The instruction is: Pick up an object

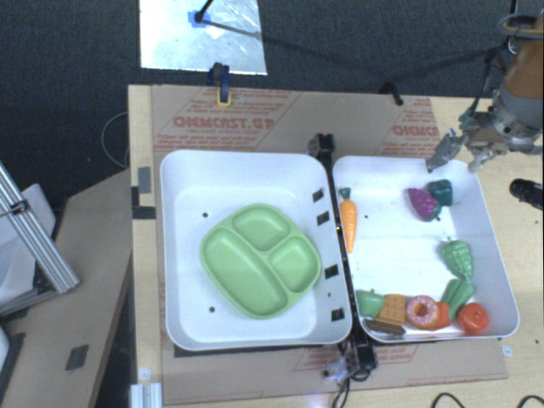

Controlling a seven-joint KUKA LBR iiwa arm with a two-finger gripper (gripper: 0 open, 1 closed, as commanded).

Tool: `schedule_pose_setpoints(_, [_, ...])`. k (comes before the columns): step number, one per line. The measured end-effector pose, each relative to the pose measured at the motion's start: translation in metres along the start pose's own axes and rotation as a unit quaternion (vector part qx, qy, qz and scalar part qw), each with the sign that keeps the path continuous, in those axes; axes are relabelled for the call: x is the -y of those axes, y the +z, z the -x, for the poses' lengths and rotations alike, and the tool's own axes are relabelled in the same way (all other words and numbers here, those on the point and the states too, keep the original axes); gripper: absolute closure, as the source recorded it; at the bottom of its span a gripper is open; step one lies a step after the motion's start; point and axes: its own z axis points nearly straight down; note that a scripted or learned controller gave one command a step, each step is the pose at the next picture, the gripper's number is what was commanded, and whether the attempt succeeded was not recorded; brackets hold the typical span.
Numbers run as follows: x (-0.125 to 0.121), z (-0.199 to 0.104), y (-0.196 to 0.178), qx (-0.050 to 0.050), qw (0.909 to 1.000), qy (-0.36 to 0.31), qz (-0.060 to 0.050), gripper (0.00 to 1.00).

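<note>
1. Nearest the camera, along the front wall of the right bin [501, 308], a cluster of toy food sits packed together: a red tomato [473, 316], a pink donut [422, 311], a tan waffle-like piece [392, 310] and a green piece [369, 300]. Crowded like this, they touch, which I judge makes a clean grab harder.
2. In the left bin [183, 194], a green divided plate [259, 260] lies flat near the middle, holding nothing.
3. Further back in the right bin, a green leafy vegetable [457, 257] rests by the right wall, and an orange carrot [348, 221] lies along the divider side, well apart from the rest.
4. Beyond those, a purple toy with a teal top [428, 199] sits alone near the far right corner, the likeliest target since it is closest to the arm.
5. Farthest, the gripper [459, 153] hovers over the bin's far rim, its 2 fingers spread and pinching nothing, just beside that purple toy.
</note>
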Motion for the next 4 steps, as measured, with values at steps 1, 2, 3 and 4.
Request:
schedule_pose_setpoints(1, [-0.003,-0.001,-0.009,0.002,1.0000,-0.001,0.007,0.00])
schedule_pose_setpoints(2, [0.003,-0.004,0.050,0.001,1.0000,-0.001,0.005,0.00])
schedule_pose_setpoints(3, [-0.002,-0.006,0.082,0.003,0.9999,-0.003,0.012,0.00])
schedule_pose_setpoints(4, [-0.003,-0.007,0.124,0.002,1.0000,-0.003,0.007,0.00])
